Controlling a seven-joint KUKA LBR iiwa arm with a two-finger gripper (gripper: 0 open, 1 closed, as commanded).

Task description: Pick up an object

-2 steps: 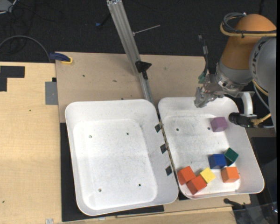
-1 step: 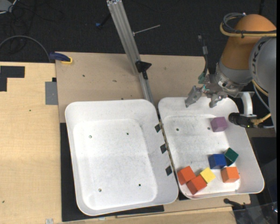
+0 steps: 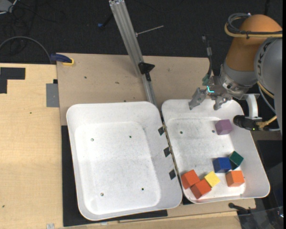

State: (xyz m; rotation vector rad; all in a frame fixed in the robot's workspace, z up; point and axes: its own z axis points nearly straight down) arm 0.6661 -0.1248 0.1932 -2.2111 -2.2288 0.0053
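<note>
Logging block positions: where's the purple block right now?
In the camera view the purple block lies in the right bin, near its far right corner, apart from the other blocks and just below the gripper.

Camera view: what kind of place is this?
Likely a robotics lab bin-picking bench: two white bins, small coloured blocks in the right one, and an aluminium extrusion post on a wooden bench.

A purple cube (image 3: 223, 126) lies alone in the right bin (image 3: 195, 128) toward its far side. Near the front edge cluster two red-orange cubes (image 3: 195, 183), a yellow (image 3: 212, 179), a blue (image 3: 222, 164), a green (image 3: 236, 158) (touching the blue) and an orange (image 3: 235, 178).
</note>
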